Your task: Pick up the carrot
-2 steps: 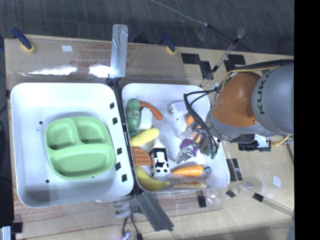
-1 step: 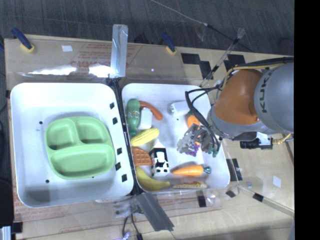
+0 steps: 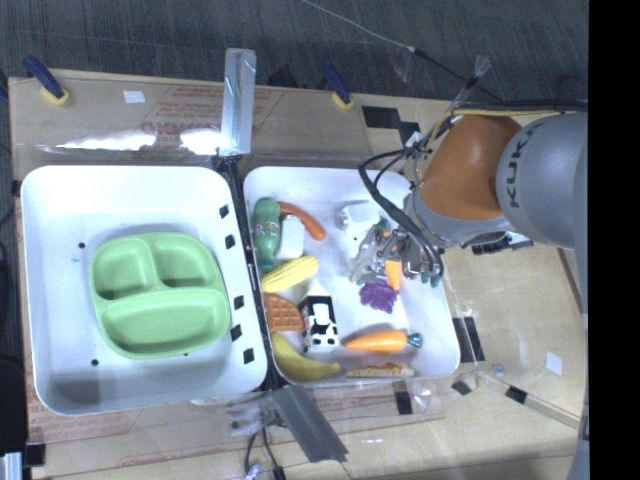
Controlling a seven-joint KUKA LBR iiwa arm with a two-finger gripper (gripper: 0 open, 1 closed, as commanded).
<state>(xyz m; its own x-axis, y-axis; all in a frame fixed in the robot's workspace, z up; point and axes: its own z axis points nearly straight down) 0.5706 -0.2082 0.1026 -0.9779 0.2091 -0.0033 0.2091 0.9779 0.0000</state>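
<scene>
Arm [image 3: 500, 183] leaning in over the right bin [image 3: 432, 313], toys heaped inside it.

The gripper [image 3: 392, 258] hangs above the grapes [image 3: 378, 294], and I cannot tell its grip; the carrot [image 3: 375, 341] lies near the front wall, untouched.

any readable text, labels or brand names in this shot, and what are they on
"KU", white letters running down the grey arm near the right edge; the rest of the word is cut off.
Faint reddish print on the cardboard behind the bins: too blurred to read.
Small white stickers on the bench: nothing legible.
</scene>
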